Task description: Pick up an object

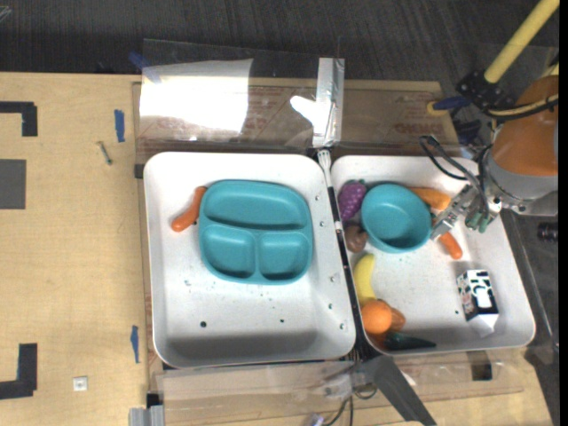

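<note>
beside the teal bowl (395, 217), on its right rim, the gripper (451, 216) hangs low over the right bin (510, 278), the grey arm (524, 162) with its orange band reaching in from that side. whether the jaws stand apart or together cannot be told; they are small and tangled with cables. nothing is visibly held between them, so the pick looks not yet done.

candidates lie all around the bowl. an orange carrot-like piece (432, 198) sits just behind the bowl's right edge and another (451, 243) just right of it, both near the gripper. purple grapes (352, 198) touch the bowl's left side. a banana (364, 278) and an orange fruit (377, 317) lie in front of the bowl, and a black-and-white box (477, 293) to its front right.

left of the bowl, in the other bin (177, 327), rest a teal divided plate (257, 229) and one more carrot (185, 214).

what remains, by my judgement: closing on something and lifting it.
</note>
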You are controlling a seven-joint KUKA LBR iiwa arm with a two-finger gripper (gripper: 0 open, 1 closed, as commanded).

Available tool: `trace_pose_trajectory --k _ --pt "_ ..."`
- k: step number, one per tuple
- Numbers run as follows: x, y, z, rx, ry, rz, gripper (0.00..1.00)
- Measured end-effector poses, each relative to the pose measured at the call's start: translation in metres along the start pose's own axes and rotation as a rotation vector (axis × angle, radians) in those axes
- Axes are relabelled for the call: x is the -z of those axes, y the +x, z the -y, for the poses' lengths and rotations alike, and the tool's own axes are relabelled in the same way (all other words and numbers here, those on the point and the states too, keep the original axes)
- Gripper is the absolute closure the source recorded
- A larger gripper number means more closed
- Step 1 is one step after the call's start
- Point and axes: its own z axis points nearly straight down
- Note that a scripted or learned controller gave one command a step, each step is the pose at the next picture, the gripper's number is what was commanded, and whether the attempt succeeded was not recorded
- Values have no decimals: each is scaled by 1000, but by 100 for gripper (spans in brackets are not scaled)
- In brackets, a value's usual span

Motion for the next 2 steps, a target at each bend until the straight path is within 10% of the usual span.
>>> trace_pose_trajectory --k 1,2 --pt "110 91 -64 -315 3 -14 100" --pt "128 126 -118 -392 5 -16 100"
